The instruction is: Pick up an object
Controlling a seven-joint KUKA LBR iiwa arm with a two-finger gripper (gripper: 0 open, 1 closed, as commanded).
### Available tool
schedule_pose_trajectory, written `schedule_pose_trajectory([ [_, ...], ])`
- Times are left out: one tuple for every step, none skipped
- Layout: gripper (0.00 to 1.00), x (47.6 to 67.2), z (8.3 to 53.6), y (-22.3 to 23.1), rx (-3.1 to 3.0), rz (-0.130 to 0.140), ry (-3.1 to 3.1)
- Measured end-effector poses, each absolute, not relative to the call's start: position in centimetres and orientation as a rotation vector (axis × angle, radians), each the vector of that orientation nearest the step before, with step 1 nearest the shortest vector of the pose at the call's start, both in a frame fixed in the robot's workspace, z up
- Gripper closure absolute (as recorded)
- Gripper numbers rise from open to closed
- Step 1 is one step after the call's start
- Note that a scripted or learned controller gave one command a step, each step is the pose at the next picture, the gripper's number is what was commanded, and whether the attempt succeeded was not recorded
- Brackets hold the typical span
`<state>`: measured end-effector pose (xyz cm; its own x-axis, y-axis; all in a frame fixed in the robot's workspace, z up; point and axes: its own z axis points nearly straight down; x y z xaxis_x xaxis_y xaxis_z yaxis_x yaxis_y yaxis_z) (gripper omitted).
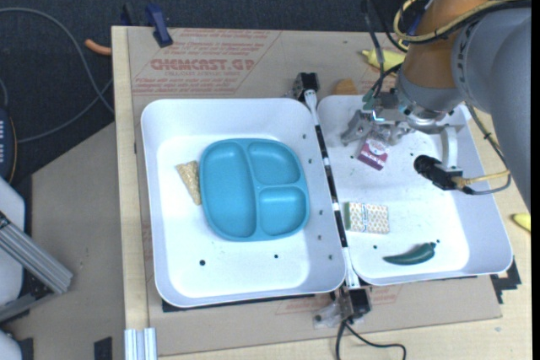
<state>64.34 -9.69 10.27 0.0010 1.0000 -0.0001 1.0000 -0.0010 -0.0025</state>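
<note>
My gripper (369,127) hangs over the far left corner of the right bin (485,244), at the end of the grey arm with its orange band (443,34). A small maroon and white packet (372,155) lies directly below and in front of the gripper; whether they touch is unclear. Nearer the front of the same bin lie a green-and-white patterned packet (368,217) and a dark green pepper (411,254).
In the left bin (160,131) sits a blue divided plate (253,188), with a tan cracker-like piece (189,177) at its left side. A black connector with a yellow cable (436,171) hangs over the right bin. Yellow (372,57) and orange (344,86) items lie behind the bins.
</note>
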Motion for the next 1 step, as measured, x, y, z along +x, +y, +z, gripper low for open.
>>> schedule_pose_trajectory([
  [0.00, 63.72, 8.61, -11.18, -2.223, 0.001, -2.221],
])
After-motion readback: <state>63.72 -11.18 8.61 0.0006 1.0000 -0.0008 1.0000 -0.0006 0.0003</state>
